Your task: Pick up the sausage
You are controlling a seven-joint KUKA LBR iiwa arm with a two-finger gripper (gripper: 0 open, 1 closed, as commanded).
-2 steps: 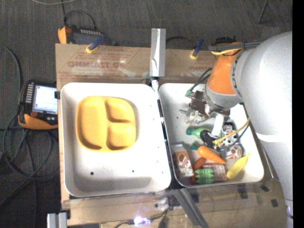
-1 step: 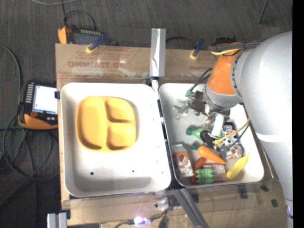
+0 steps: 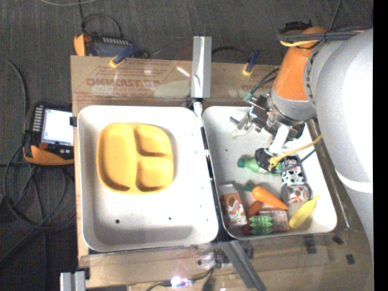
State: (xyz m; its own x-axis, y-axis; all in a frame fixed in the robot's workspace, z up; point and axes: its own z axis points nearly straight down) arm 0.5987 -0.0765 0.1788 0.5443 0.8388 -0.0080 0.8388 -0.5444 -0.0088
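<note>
The table [image 3: 121, 80] has two white bins on it. The left bin [image 3: 91, 223] has a yellow tray [image 3: 136, 156] in it, and the tray has three dips. The right bin [image 3: 221, 126] has toy food at its lower end. The sausage [image 3: 254, 208] is small and dark red. It lies near the bottom of the right bin, just under the orange carrot [image 3: 271, 197] and touching it. A brown packet [image 3: 233, 207] is just to its left, and a green thing [image 3: 260, 224] is right below it. A yellow banana [image 3: 303, 212] lies in the lower right corner. A green bottle [image 3: 248, 163] lies in the middle of the bin. The hand [image 3: 245, 119] is over the upper part of the right bin, well apart from the sausage. I cannot tell if the hand is wide or narrow
</note>
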